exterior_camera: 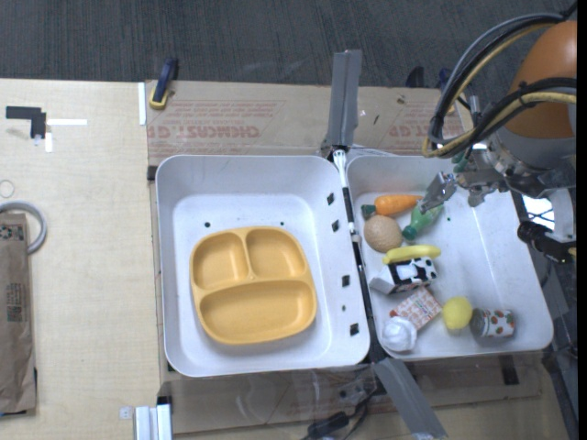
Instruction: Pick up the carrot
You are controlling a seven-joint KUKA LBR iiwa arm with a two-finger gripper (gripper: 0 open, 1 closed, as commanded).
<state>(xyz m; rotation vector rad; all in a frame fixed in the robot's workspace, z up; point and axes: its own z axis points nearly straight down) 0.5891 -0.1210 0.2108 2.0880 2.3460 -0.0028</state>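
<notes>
Even, bright overhead light falls on the tabletop (73, 246), and both white bins (183, 191) look nearly washed out, with only soft, faint shadows under their contents. The picture is slightly soft and grainy, and small items stay indistinct.

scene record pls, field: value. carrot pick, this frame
target: carrot, lying near the far left corner of the right bin
gripper: gripper just right of the carrot, nothing seen between its fingers
near target: green item at the carrot's right end; potato in front of it
other right-bin items: banana, lemon, small can
left bin: left bin holds a yellow divided plate
task status: carrot not yet lifted
</notes>
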